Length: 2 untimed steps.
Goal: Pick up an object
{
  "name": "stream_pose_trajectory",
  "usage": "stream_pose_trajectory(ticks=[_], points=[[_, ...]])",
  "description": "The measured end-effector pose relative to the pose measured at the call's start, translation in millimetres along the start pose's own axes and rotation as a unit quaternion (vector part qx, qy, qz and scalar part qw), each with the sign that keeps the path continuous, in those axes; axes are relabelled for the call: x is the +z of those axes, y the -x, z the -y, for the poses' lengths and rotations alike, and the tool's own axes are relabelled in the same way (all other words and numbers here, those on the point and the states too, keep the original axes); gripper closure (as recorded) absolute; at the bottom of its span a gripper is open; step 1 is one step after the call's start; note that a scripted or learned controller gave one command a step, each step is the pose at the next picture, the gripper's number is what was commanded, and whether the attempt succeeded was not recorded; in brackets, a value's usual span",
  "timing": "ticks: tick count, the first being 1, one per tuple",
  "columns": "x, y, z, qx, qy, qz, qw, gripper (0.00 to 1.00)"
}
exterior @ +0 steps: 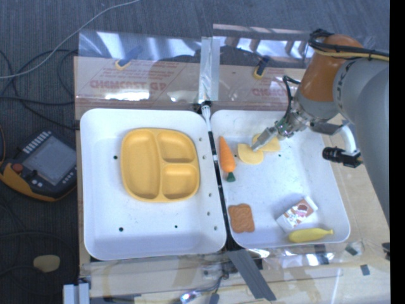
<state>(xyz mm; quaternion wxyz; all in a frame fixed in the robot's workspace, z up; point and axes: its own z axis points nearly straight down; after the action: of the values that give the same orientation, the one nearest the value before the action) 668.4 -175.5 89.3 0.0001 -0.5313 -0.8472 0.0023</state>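
Observation:
My gripper (pixel 261 142) reaches in from the right and hangs low over the upper middle of the right bin (pixel 329 189). Its tip sits right at a flat pale yellow piece (pixel 250 154), which spreads out on both sides of it. An orange carrot (pixel 226 157) lies just left of that piece, along the bin's left wall. A brown cookie (pixel 241 218) rests near the front left of the bin. At the front right are a small white and red carton (pixel 297 213) and a yellow banana (pixel 311 234).
The left bin (pixel 101 220) holds a yellow divided plate (pixel 159 163). A ridge (pixel 214 170) separates the two bins. A handheld control pad (pixel 39 164) lies on the floor at the far left. Cables run across the carpet.

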Motion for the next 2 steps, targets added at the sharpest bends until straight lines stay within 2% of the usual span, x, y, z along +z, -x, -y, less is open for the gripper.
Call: stream_pose_trajectory(ticks=[1, 2], points=[[-10, 1, -1, 0.000, 0.002, 0.003, 1.0000, 1.00], [-115, -53, -26, 0.015, 0.003, 0.000, 0.9999, 1.00]])
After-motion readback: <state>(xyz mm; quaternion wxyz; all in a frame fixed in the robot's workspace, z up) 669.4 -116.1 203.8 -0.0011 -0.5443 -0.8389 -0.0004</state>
